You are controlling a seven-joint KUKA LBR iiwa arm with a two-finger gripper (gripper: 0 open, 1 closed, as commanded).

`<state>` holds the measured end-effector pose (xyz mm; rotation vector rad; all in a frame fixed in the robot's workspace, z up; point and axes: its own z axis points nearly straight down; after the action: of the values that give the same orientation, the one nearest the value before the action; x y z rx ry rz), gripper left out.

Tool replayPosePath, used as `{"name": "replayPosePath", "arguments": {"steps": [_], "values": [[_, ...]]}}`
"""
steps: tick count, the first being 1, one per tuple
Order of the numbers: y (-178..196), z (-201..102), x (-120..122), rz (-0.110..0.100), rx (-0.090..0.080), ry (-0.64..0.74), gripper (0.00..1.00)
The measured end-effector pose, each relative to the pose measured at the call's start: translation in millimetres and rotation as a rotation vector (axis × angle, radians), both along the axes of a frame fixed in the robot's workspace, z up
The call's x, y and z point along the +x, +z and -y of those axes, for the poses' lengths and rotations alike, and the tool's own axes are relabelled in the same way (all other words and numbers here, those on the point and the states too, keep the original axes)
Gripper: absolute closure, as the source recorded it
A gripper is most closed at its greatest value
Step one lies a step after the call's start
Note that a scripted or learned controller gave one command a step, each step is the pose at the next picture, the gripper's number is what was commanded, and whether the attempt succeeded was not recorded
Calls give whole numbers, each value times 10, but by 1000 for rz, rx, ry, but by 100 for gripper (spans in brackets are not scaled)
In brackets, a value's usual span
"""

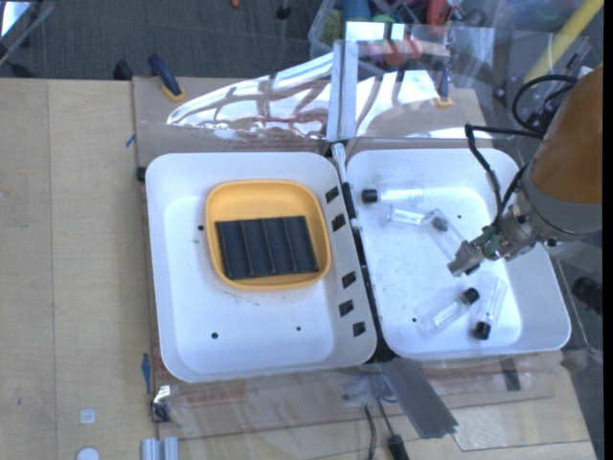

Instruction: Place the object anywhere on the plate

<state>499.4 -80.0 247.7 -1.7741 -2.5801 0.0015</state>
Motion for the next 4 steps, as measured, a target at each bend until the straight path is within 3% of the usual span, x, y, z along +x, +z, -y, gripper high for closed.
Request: {"name": "replayPosePath", "arguments": {"steps": [1, 3, 4], "values": [[-6, -70, -198, 2, 2, 213, 100], [32, -71, -192, 7, 3, 559, 100], [254, 448, -188, 14, 1, 878, 100]]}}
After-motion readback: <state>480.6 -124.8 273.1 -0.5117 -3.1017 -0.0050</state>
